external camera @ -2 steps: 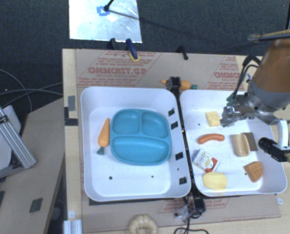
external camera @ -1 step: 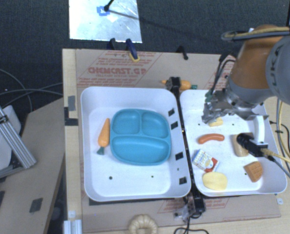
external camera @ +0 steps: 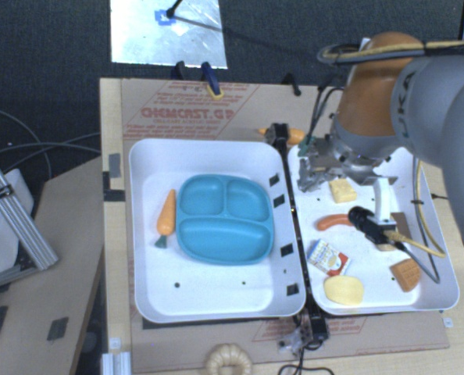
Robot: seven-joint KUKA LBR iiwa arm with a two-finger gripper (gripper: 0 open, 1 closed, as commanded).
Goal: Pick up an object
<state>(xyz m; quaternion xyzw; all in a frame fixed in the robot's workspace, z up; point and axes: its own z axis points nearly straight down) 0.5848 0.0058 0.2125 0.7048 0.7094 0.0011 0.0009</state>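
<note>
Nothing is lifted yet: the hand (external camera: 314, 174) hovers low over the right bin (external camera: 443, 287) near the cheese cube (external camera: 342, 191); whether it's open, I can't tell.

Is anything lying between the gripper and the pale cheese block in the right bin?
Nothing visible does. The gripper sits low at the right bin's upper left, and the cheese block lies just beside it, with bare white floor between. The sausage lies farther off.

Bench (external camera: 177, 104) is cardboard-topped (red print), with two white bins (external camera: 150, 233) side by side on it.
</note>
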